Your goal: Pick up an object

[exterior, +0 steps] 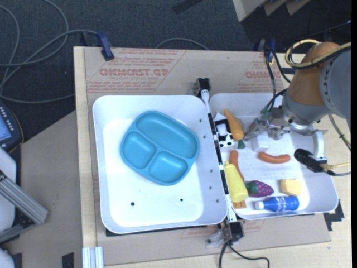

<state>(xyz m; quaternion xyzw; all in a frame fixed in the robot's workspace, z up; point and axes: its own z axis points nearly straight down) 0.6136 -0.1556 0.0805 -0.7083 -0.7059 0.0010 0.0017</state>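
Over the right bin (329,197), the gripper (266,128) hangs, its grip impossible to tell; the sausage (274,157) lies just below it toward the camera, long axis running left-right.

Grey arm (334,88) reaching in from the right, orange band uppermost, wrist bent downward, pincer (266,128) low
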